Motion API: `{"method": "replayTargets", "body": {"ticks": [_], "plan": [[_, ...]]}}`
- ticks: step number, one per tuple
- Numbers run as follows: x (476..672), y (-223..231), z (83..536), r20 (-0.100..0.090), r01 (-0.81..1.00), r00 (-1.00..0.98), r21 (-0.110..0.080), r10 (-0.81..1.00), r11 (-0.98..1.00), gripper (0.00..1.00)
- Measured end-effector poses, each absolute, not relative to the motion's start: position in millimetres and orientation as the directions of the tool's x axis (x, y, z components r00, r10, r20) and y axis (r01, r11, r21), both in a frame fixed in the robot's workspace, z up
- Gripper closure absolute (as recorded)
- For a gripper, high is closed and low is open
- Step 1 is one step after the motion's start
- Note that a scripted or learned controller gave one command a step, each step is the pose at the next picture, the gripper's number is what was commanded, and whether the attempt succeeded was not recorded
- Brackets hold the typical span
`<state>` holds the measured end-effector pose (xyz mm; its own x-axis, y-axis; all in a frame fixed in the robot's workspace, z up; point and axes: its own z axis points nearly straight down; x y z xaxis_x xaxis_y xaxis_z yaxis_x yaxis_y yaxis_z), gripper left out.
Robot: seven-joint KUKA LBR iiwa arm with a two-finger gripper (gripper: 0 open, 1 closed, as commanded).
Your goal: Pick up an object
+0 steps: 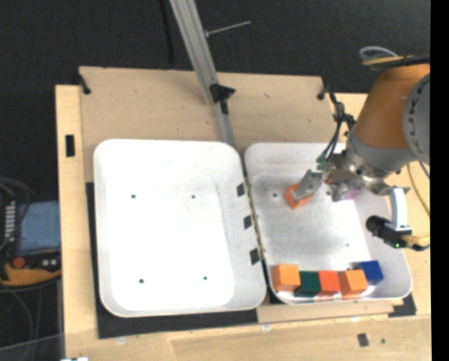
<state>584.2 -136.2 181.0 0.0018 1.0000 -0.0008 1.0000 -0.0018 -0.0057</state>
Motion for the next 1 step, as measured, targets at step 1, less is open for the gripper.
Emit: {"method": "replayTargets", "body": {"ticks": [1], "plan": [[574.8, -137.9, 121.6, -0.001, 1.000, 0.002, -0.006, 1.000, -0.002, 0.00]]}}
